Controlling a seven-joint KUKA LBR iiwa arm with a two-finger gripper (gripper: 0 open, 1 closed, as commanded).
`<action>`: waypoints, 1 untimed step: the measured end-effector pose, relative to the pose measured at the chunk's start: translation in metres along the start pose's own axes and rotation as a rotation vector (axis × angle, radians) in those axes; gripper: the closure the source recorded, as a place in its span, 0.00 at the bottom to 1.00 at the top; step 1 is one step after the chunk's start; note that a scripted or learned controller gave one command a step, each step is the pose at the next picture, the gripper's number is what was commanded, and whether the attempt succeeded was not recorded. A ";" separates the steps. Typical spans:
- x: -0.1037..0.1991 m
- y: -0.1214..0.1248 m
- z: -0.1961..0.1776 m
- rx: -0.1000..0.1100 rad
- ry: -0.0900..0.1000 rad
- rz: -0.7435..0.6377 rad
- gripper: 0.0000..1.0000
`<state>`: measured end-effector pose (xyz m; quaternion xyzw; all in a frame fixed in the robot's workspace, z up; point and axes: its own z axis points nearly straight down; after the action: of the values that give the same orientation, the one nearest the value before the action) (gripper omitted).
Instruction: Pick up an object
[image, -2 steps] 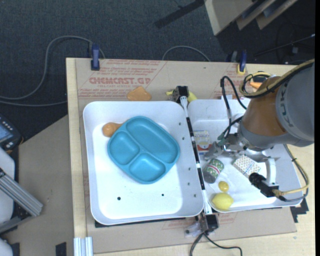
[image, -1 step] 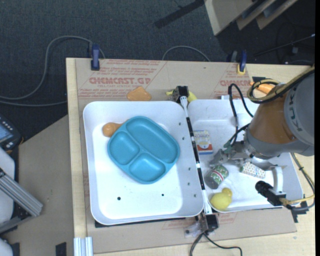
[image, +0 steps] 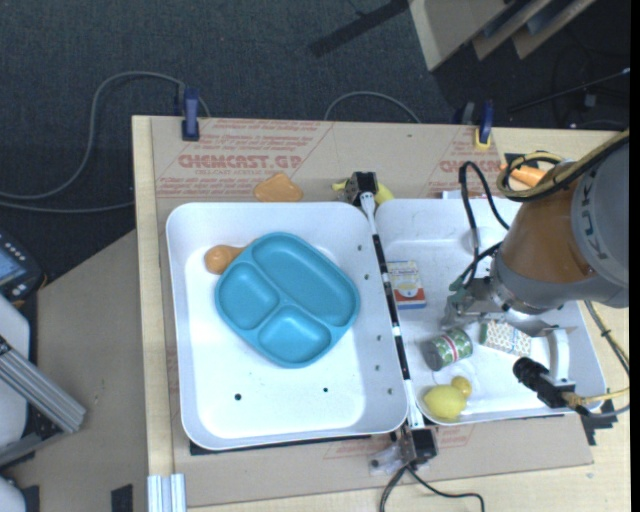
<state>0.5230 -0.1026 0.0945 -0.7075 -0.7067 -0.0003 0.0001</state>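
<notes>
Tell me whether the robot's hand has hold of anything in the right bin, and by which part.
It cannot be told. The hand is low over the small green can in the right bin, but the wrist covers its tip.

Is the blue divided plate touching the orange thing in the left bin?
Touching, as far as the camera view shows: the blue divided plate overlaps the orange thing at its upper left rim, with no gap between them.

My light wooden bench bore two shallow white plastic bins side by side, plus an orange lump.
</notes>
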 end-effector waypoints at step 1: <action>0.000 0.000 0.000 0.001 0.000 0.000 0.00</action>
<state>0.5228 -0.1025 0.0941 -0.7075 -0.7067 -0.0001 0.0003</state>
